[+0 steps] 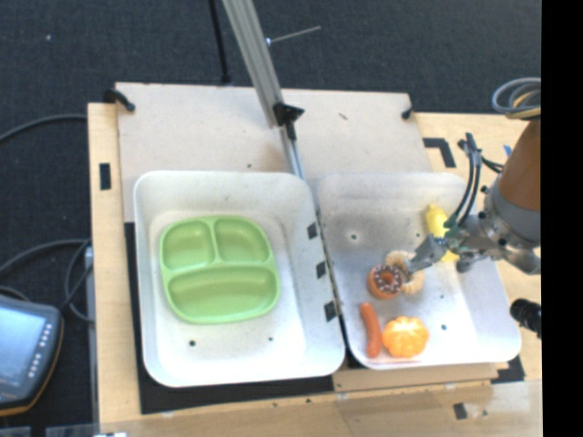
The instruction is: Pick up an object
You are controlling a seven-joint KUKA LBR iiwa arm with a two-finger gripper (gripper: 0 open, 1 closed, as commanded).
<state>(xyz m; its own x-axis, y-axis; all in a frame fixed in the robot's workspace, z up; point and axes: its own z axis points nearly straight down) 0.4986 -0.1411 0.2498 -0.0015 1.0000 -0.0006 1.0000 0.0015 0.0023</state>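
Green divided plate [219, 269] fills your left bin [150, 353]. In your right bin [483, 335] the frosted donut [393, 278] lies mid-floor, a carrot [371, 329] and orange [404, 337] near it, something yellow [435, 219] behind. Your arm slants in from the right, gripper [426, 255] touching the donut's edge; whether it grips, you can't tell.

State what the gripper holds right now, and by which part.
Cannot be told. The gripper sits at the right edge of the donut in the right bin, but no hold is visible.
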